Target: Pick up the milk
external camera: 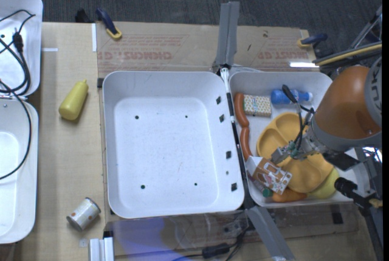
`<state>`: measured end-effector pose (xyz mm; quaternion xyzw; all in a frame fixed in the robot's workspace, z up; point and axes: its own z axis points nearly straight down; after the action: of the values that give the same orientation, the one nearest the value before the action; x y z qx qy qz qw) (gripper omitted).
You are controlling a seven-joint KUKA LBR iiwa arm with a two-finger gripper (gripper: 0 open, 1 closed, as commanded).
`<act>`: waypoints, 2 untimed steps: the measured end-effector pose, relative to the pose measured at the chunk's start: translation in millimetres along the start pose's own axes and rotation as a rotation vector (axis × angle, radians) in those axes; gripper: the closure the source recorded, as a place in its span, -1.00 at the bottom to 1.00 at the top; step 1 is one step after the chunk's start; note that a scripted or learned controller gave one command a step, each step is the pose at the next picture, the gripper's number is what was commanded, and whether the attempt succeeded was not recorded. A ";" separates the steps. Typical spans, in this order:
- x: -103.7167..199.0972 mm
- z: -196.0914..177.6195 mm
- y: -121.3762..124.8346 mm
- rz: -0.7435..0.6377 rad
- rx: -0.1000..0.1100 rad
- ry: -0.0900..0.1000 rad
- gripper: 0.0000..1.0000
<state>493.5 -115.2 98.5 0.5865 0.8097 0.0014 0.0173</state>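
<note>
Yellow plastic marks the far left of the bench: a mustard bottle [73, 101] lies on its side on the bare wood, and nearer the front edge a small tin can [83, 213] lies tipped over. Just right of them sits the left bin [115, 132], white and shallow. The 2 bins touch along a shared edge. In the right bin [276, 75], a red sausage-shaped toy [242, 120] lies along the left wall, with a small patterned box [258, 105] beside it and a blue bottle [289, 96] toward the back. A yellow divided plate [276, 135] fills the middle. At the front of this bin, the milk [271, 176], a small brown and white carton, lies tilted on its side, partly over an orange item [285, 196]. The gripper [289, 151] hangs just above and behind the carton, close to it; I cannot tell how its jaws stand. The arm's orange band [346, 104] bulks over the bin's right side.
</note>
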 end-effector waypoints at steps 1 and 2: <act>6.7 -1.8 -4.3 0.021 -0.008 -0.004 -1.00; 12.5 -2.0 -1.0 0.232 -0.010 0.001 -1.00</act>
<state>488.5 -103.7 100.2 0.6764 0.7363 0.0076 0.0196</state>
